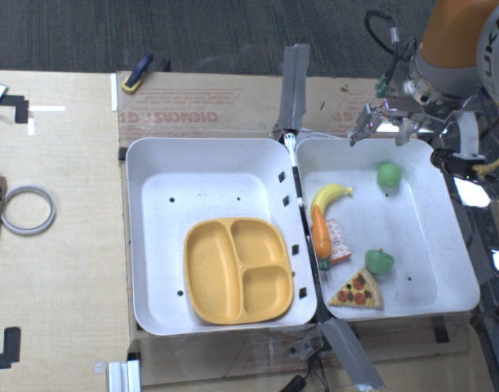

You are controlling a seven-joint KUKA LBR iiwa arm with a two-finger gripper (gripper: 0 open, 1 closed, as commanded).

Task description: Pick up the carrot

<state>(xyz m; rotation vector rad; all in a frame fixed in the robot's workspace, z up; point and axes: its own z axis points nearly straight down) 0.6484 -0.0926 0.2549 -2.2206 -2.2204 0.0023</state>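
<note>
Empty, my fingers (383, 129) hung spread above the bin's (445, 219) far rim, needing to reach the carrot (321, 232).

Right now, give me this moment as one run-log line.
end effector: open, above right bin's far edge | carrot: lying in right bin by its left wall, beside banana, not grasped | step: approach pending

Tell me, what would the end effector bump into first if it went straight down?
Probably the bare floor of the right bin near its back wall. The end effector hangs open above that spot, away from the carrot. Depth is hard to judge.
</note>
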